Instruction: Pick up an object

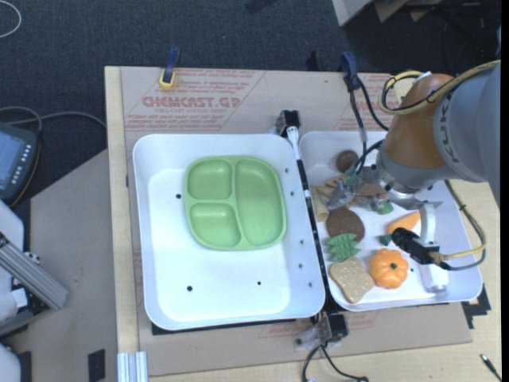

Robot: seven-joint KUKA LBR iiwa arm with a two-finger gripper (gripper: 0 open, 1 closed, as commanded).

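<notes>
Where the camera view looks down on the bench, two shallow white bins are seen side by side on a brown board printed with red lettering. The left bin holds a pale green divided plate with three compartments, set toward the bin's upper middle, its long axis running roughly left to right.

The right bin is crowded with toy food. An orange pumpkin is seen near the lower middle, standing upright with its stem uppermost. Just to its left a tan slice of bread is laid flat, its long axis tilted from upper left to lower right. Above the bread a green leafy piece is found, and touching it from above a round dark brown cookie. A smaller brown round item lies near the bin's upper edge. An orange wedge is placed just above the pumpkin, pointing up and to the right.

The arm is reached in from the right, its grey body and orange band covering the bin's upper right part. The gripper is lowered among the items between the small brown piece and the cookie; whether it is wide, narrow or holding anything cannot be told, since it is hidden by the wrist and the clutter.
</notes>
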